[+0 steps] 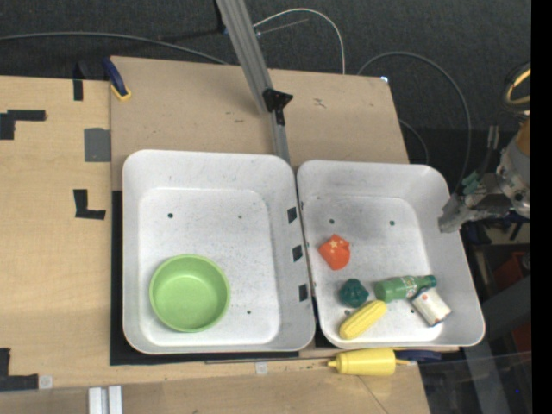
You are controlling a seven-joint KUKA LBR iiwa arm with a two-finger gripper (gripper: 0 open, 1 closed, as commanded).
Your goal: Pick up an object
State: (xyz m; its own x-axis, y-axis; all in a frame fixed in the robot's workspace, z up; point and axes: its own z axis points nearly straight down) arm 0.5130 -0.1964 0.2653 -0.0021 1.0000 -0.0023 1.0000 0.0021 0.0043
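From above, the tool (466, 207) sits at the right edge of the right bin (414, 178); I cannot tell its state; nothing is seen in it. In that bin lie a red-orange toy (335, 251), a dark green lump (352, 293), a green bottle (404, 287), a yellow corn cob (362, 318) and a white cylinder (430, 305); the left bin (207, 166) has a green bowl (189, 292); a yellow toy (366, 362) lies on the surface (190, 102), just below the right bin.

My arm (504, 188) cut off at the right edge, my jaws too blurred to tell open from closed, small white thing (430, 306) beside the green bottle (404, 287) too small to name
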